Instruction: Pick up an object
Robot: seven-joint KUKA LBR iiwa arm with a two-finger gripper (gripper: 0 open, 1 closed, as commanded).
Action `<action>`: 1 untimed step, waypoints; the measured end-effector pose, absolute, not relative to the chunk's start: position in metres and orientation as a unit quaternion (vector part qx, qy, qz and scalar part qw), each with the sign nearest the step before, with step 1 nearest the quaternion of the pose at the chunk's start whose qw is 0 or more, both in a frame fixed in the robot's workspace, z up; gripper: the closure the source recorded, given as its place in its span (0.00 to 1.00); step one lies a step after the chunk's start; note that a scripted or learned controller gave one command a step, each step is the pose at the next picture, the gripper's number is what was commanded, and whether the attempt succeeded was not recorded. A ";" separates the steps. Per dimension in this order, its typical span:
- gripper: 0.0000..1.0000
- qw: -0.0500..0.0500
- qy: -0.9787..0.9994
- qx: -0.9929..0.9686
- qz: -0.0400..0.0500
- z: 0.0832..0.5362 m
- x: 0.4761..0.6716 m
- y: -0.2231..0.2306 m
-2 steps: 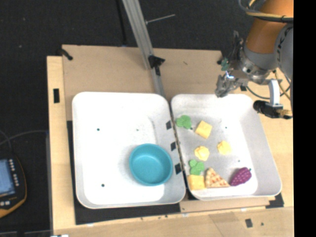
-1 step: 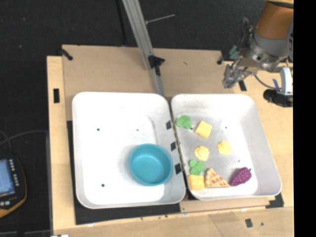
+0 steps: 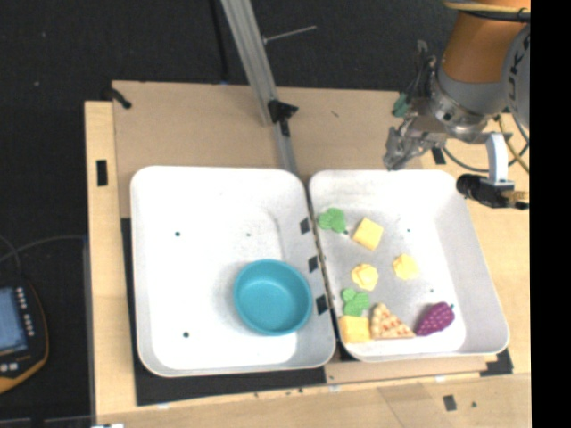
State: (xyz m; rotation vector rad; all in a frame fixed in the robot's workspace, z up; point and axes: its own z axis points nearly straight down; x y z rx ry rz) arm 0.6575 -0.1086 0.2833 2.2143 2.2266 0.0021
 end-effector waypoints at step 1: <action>1.00 0.000 0.709 0.705 0.000 0.266 0.632 -0.063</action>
